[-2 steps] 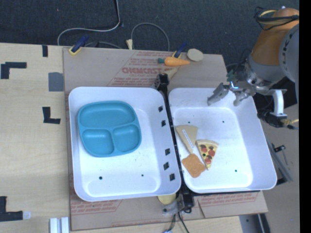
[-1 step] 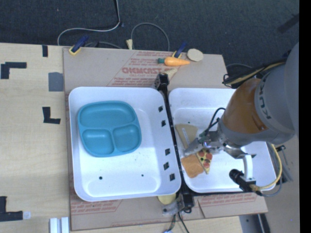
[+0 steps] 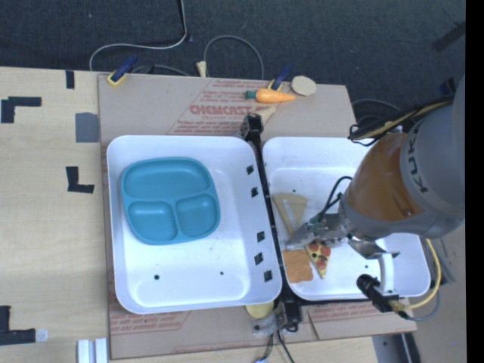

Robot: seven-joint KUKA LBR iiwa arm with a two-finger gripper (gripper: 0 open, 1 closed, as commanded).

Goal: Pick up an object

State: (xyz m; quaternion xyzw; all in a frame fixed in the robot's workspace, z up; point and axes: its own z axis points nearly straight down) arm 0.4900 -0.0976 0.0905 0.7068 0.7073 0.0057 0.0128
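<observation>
Where the arm (image 3: 404,180) reaches into the right bin (image 3: 302,153), its fingers (image 3: 311,235) sit directly above a pizza slice (image 3: 319,257); their spread cannot be told. Toast (image 3: 296,265) lies just left of the slice.

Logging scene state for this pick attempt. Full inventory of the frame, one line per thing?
bins: 2, white, side by side on the cardboard
divided plate: 1, teal, in the left bin
toast slices: 2, tan, left part of the right bin, one nearer the front edge
pizza slice toy: 1, red and yellow, right bin, beside the front toast, under the gripper
carrot toy: 1, orange, on the cardboard behind the bins
round disc: 1, beige, next to the carrot toy
cables: several, white, behind the bench
arm: 1, grey with orange band, over the right bin
gripper: 1, dark, low over the food items
</observation>
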